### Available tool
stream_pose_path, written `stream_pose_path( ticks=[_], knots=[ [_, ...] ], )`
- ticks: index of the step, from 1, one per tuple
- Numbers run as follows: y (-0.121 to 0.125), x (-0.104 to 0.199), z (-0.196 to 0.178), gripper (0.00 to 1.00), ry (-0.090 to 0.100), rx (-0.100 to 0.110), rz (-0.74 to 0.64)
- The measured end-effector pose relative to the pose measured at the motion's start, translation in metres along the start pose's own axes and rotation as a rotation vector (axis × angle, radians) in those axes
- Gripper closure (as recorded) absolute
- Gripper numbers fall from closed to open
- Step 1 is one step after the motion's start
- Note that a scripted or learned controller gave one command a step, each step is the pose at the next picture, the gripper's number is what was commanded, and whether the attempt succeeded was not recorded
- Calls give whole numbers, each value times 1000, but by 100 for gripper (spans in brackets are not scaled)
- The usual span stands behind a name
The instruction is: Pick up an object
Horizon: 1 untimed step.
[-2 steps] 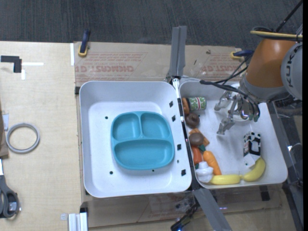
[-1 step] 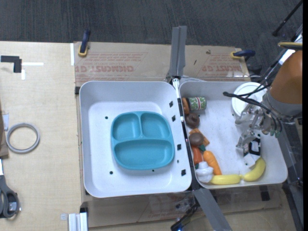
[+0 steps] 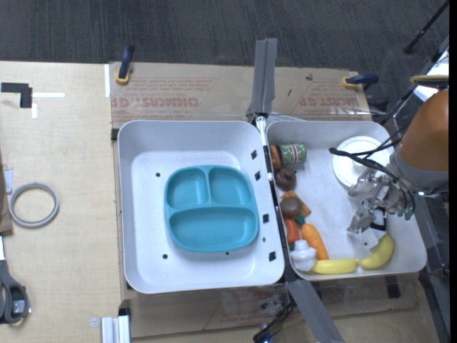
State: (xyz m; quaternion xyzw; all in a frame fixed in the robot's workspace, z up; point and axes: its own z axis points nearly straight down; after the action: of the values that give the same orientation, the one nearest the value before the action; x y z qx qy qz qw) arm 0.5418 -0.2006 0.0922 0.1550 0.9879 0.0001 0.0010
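My gripper [image 3: 363,221] hangs low over the right part of the right bin [image 3: 400,266], just above a yellow banana [image 3: 378,253] near the front right corner. Nothing shows held in it. A second banana [image 3: 335,266] lies along the front wall. Down the bin's left side sit a green can [image 3: 291,153], a brown doughnut [image 3: 285,178], a brown lump [image 3: 290,206], an orange carrot [image 3: 313,240] and a small white toy [image 3: 303,256]. A white plate [image 3: 357,164] rests at the back right, partly under the arm's cables.
The left bin [image 3: 136,191] holds a teal divided plate [image 3: 211,209]. A grey divider post [image 3: 264,77] rises between the bins at the back. On the bench to the left lie a grey ring [image 3: 32,204] and scissors [image 3: 13,299].
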Motion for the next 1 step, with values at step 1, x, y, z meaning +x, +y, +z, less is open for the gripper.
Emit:
stream_pose_path(
  ticks=[1],
  knots=[
    [-8,30,1,0,2,1,183]
  ],
)
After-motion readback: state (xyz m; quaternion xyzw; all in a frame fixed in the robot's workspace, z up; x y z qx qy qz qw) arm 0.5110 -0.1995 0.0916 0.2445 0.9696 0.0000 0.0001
